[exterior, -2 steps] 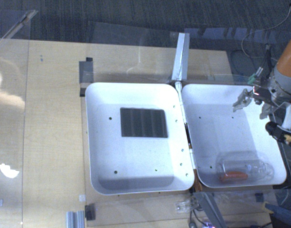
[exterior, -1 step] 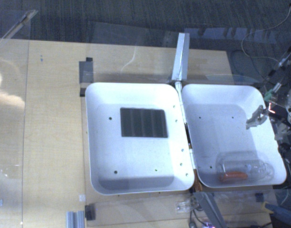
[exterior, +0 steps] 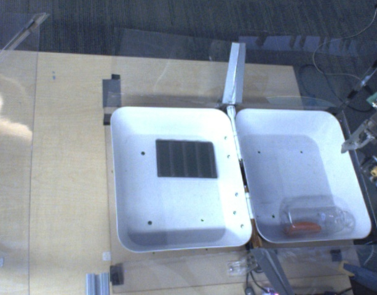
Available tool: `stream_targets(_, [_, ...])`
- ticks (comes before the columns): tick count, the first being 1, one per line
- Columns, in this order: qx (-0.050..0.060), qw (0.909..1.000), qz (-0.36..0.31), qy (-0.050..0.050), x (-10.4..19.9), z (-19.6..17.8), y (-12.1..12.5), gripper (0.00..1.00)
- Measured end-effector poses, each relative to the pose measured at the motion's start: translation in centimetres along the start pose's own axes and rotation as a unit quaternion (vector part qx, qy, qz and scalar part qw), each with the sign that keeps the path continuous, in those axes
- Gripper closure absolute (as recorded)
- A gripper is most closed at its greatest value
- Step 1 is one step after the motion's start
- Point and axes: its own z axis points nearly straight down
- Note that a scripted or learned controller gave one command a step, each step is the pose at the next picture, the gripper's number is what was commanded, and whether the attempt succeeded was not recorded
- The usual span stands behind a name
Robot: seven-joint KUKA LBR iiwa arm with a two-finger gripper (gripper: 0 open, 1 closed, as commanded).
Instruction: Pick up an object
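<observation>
A clear plastic bottle [exterior: 315, 217] lies on its side in the front right corner of the right bin [exterior: 280, 155]. An orange part [exterior: 302, 228] shows at its near side. The bottle is close to the bin's front wall. The left bin [exterior: 133, 189] holds a dark ribbed rectangle [exterior: 186, 158] lying flat near its middle.
A metal post [exterior: 234, 78] rises at the back where the two bins meet. Black clamps [exterior: 113, 92] sit at the left bin's back corner. Cables and grey hardware [exterior: 363, 134] crowd the right edge. The wooden bench [exterior: 53, 165] stretches to the left.
</observation>
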Motion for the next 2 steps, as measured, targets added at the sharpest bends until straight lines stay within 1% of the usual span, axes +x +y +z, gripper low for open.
stream_targets(1, [0.003,0.9913,0.131,-0.001,8.7,11.6,0.6,0.00])
stream_targets(2, [0.003,0.9734,0.229,-0.002,6.5,16.6,4.6,0.00])
